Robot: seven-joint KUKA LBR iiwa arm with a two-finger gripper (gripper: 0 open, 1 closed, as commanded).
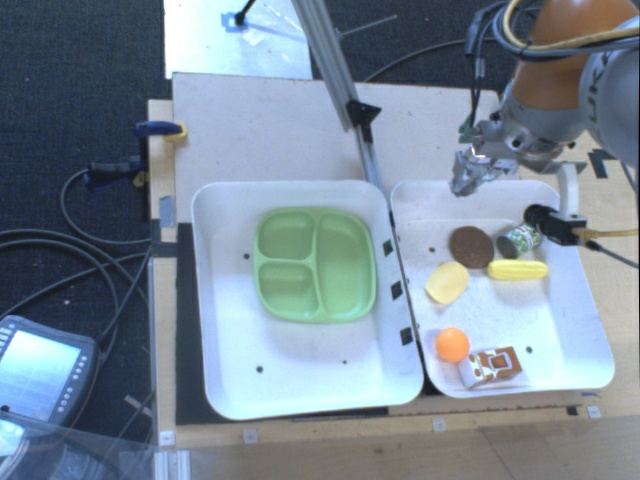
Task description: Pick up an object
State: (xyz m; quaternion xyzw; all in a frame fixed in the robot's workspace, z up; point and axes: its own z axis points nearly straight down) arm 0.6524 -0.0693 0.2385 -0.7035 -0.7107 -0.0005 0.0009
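Gripper poised above right bin

Bench w/ two white bins: left bin, right bin, touching.

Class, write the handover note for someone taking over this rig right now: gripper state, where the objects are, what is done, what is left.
Gripper: over the far edge of the right bin, nothing visible between its fingers; open or shut cannot be told.
Right bin holds: brown disc, yellow banana-like piece, pale yellow piece, orange ball, small brown and white box, and a green and white item near the far right wall.
Left bin holds a green divided plate.
Done: nothing picked yet.
Left: lower onto one object, grip and lift.
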